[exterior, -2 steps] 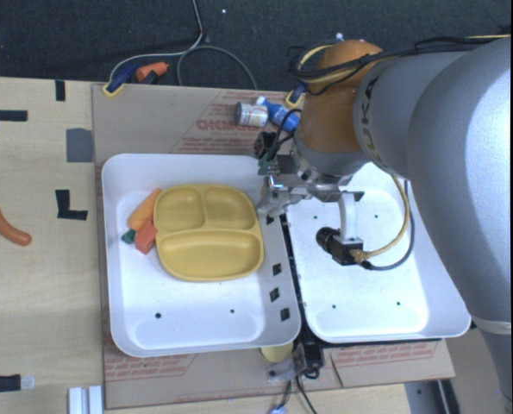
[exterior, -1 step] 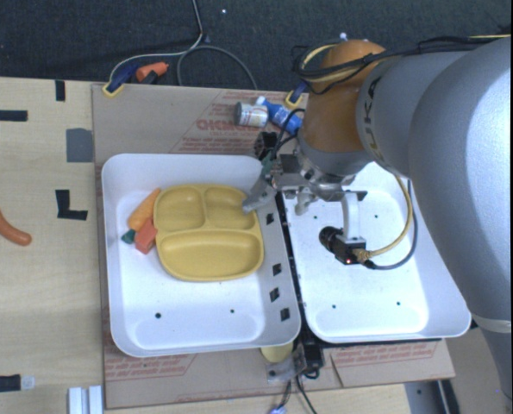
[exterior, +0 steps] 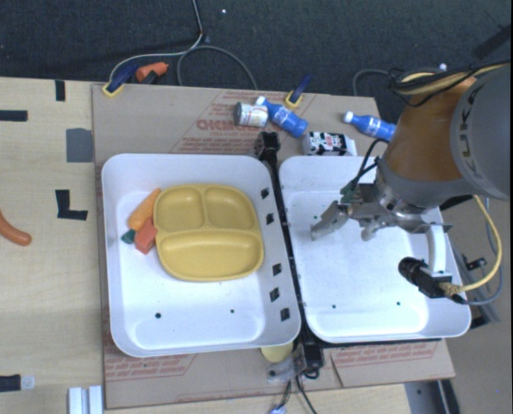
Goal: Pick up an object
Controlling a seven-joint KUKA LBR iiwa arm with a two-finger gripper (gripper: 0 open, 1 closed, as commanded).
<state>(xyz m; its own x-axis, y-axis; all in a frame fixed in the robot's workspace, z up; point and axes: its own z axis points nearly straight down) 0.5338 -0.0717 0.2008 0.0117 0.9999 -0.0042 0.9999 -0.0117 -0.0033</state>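
The arm [exterior: 450, 136], grey with an orange band, reaches in from three o'clock and hangs over the right bin [exterior: 368, 317]. Its hand [exterior: 347, 225] sits above the upper middle of that bin's floor, its two fingers [exterior: 328, 222] spread apart with nothing between them; the far finger is partly lost against the wrist, so the gap looks moderate rather than wide.

The left bin [exterior: 187, 326] holds a yellow divided tray [exterior: 209, 231], lying flat at about its centre. Tucked against the tray's nine o'clock edge is an orange carrot-shaped toy [exterior: 142, 210] with a green and red piece [exterior: 140, 238] just below it, touching or nearly touching the tray. These things are well apart from the hand, across the wall between the bins.

On the counter [exterior: 32, 171], at twelve o'clock from the bins, lie a blue and white bottle [exterior: 273, 115], a second blue bottle [exterior: 370, 126] and a small black and white box [exterior: 329, 144]. An orange sausage-shaped toy [exterior: 9, 225] rests alone at nine o'clock, far from the left bin. An orange-handled clamp [exterior: 135, 76] grips the cardboard sheet [exterior: 153, 128] under the bins at eleven o'clock.
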